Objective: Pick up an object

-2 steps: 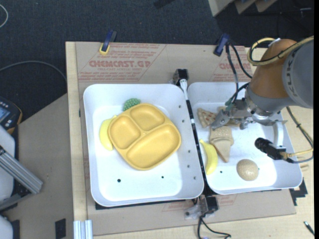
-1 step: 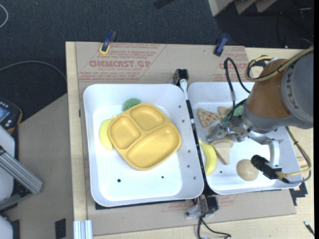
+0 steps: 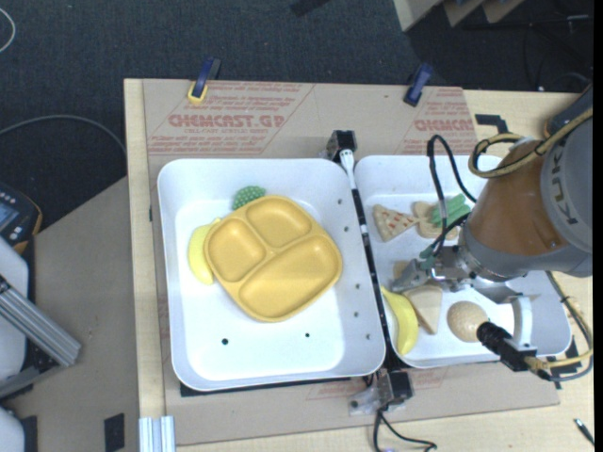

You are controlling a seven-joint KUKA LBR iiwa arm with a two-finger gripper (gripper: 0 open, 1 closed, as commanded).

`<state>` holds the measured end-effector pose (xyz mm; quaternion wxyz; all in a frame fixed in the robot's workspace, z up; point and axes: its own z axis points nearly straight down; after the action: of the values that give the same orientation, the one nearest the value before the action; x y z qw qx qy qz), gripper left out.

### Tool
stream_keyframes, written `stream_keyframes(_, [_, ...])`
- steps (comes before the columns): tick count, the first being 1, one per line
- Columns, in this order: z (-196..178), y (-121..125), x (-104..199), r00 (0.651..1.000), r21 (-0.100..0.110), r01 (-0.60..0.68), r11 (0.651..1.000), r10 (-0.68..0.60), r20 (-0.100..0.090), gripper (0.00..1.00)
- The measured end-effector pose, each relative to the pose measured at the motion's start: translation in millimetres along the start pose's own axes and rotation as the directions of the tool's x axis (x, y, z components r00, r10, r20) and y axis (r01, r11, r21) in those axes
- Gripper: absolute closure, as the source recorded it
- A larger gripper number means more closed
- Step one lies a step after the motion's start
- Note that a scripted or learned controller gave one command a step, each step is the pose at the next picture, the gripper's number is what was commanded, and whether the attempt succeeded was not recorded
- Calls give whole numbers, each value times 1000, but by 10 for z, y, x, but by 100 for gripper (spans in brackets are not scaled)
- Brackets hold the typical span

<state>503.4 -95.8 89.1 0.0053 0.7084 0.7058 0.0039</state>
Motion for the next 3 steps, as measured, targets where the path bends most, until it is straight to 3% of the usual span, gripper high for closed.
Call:
stream_keyframes(1, [-104, 18, -14, 1000, -4, 0, 1000, 0, 4, 100])
stream_keyframes(2, [50, 131, -299, 1000, 10, 2, 1000, -2, 1, 100])
stream_keyframes(3, [48, 167, -434, 1000, 11, 2, 1000, -2, 0, 100])
